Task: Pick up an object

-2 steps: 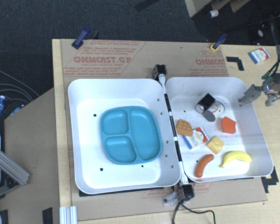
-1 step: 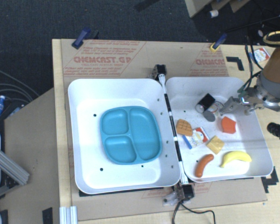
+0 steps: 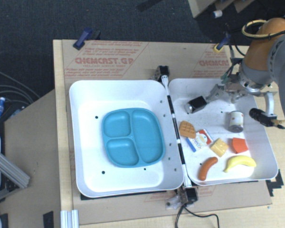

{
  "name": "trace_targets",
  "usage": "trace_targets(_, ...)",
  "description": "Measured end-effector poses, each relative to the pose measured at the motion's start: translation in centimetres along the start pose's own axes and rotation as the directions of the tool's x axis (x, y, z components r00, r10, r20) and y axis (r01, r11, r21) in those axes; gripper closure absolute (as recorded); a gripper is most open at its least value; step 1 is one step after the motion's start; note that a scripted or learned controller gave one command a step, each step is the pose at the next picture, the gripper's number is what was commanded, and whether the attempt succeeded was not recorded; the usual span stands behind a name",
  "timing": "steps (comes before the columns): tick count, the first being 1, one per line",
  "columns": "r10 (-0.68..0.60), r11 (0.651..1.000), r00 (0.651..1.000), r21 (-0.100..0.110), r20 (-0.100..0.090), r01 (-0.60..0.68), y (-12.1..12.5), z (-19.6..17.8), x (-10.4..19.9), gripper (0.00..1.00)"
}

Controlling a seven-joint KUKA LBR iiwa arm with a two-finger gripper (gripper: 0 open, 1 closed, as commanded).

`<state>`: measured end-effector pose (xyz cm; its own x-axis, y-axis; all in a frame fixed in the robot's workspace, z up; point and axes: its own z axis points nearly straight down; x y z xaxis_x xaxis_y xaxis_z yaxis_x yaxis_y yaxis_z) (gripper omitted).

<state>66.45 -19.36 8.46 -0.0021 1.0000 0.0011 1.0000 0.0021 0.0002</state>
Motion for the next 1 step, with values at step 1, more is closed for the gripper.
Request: trace_targets(1, 0.000, 1.000, 1.000, 0.002, -0.001, 0.000, 0.23, -0.04, 6.00, 0.00)
